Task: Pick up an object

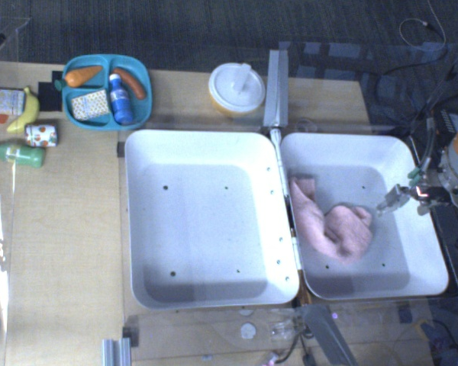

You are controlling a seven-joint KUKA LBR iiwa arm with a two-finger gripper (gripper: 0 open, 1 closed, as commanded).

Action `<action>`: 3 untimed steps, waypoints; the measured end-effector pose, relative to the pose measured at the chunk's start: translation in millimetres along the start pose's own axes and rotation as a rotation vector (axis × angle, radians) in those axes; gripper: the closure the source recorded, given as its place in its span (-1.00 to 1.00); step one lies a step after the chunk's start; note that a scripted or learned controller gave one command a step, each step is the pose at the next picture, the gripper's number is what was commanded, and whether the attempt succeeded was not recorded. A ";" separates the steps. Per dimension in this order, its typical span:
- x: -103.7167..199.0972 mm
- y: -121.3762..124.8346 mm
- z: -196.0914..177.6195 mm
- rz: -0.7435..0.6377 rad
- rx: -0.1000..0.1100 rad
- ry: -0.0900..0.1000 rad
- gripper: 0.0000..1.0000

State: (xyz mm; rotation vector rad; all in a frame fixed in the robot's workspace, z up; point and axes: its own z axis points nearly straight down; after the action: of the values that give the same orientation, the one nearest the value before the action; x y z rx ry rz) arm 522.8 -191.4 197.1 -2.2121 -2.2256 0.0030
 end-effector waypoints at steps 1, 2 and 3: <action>82.6 -29.6 101.8 -0.111 -0.014 -0.004 -1.00; 83.5 -27.7 91.0 -0.113 -0.018 -0.004 1.00; 134.4 34.3 3.4 -0.107 -0.007 -0.001 1.00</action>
State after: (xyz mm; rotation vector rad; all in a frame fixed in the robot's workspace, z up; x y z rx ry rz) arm 556.3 -56.8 193.7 -2.0934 -2.3458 -0.0040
